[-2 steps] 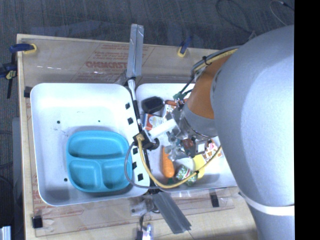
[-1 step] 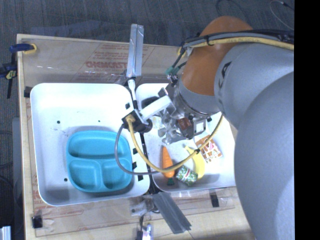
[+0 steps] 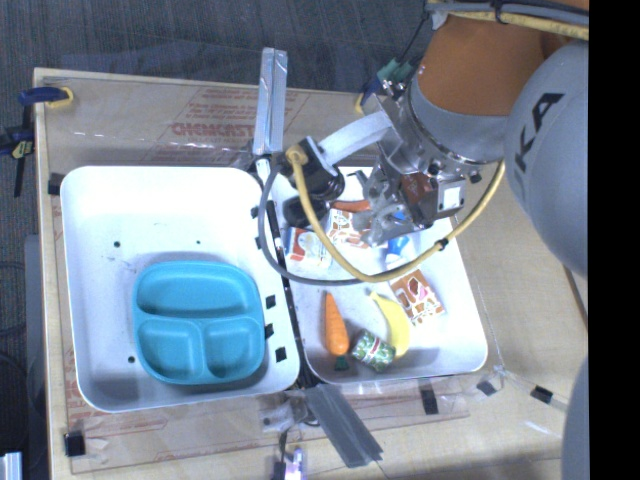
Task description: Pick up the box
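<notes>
Two white bins side by side on a bench (image 3: 520, 408). Left bin (image 3: 90, 268) takes the centre-left of the frame and holds a blue divided tray (image 3: 200, 323), lying flat in its lower middle part. Right bin (image 3: 465, 338) sits at centre-right, touching the left bin along a shared edge.

Arm (image 3: 540, 98) comes in from the upper right, grey with an orange band at the very top of the frame. Its wrist hangs over the upper part of the right bin, with a yellow cable (image 3: 330, 253) looping below it and black hoses beside the divider. Gripper (image 3: 385, 218) is low over the upper middle of the right bin, in a clutter of packaging; whether it is apart, together, or clamped on anything: cannot tell, too cluttered and partly hidden by the wrist.

The box (image 3: 418, 296), white with red and orange print, lies flat in the right bin, lower right of the gripper and apart from it, just beside the banana (image 3: 392, 326). More printed packaging (image 3: 308, 248) lies under and left of the gripper, near the divider.

Lower part of the right bin: carrot (image 3: 336, 326) pointing up-down, banana to its right, small green printed can (image 3: 372, 351) touching the banana's lower end.

Blue clamp (image 3: 45, 96) at the upper left corner of the bench.
</notes>
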Controlling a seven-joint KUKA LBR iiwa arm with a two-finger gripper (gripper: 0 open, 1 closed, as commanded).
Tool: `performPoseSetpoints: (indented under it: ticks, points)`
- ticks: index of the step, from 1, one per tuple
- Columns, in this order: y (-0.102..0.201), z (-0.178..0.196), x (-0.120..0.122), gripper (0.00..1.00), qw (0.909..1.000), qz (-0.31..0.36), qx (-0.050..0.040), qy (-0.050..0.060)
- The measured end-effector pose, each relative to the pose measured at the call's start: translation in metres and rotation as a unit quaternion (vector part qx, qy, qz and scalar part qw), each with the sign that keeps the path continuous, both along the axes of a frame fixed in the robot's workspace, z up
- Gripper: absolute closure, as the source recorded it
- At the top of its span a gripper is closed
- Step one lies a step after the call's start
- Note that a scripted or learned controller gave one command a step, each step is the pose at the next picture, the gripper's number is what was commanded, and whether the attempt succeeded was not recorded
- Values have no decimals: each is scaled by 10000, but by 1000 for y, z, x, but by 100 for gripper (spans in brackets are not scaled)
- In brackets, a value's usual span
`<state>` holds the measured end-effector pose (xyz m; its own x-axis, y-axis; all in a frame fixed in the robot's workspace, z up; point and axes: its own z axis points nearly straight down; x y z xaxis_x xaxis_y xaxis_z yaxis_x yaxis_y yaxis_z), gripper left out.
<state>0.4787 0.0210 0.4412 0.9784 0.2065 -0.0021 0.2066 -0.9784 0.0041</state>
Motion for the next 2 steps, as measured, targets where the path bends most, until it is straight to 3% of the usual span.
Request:
performPoseSetpoints:
  ticks: [1, 2]
  points:
    - [16, -150, -2, 100, 9998, 208, 15, 44]
    - [1, -91, -1, 100, 9927, 1207, 20, 36]
